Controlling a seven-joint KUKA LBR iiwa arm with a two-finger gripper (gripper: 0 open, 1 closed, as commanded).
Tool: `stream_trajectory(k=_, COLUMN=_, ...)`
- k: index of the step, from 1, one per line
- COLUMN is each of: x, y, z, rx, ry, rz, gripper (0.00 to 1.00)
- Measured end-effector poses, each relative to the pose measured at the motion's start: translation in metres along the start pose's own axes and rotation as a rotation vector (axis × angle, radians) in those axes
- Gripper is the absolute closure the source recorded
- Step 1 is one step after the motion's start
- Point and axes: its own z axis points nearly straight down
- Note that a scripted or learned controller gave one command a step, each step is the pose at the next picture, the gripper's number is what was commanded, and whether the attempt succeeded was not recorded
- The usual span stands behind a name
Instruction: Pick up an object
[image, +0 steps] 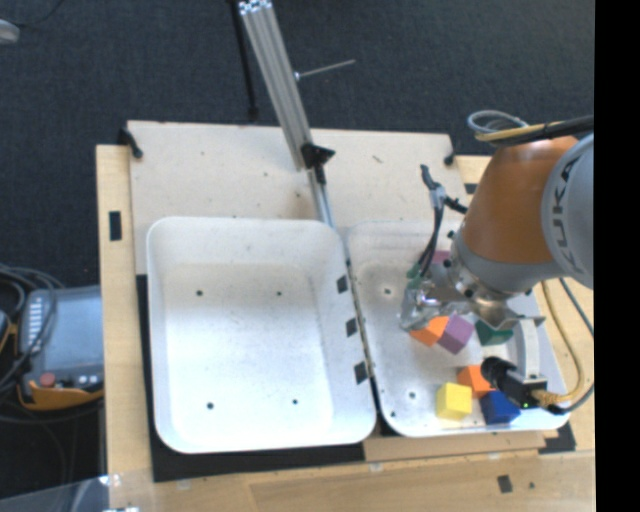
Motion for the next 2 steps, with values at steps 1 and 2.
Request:
stream_trajectory(k=1, x=0.046, y=-0.003, z=0.006, rx=0.003, ry=0.001, rz=0.0, gripper=1.0)
stream_trajectory(k=2, x=0.089, y=0.004, z=0.005, rx=-0.002, ry=0.001, rz=-0.001, gripper=1.0)
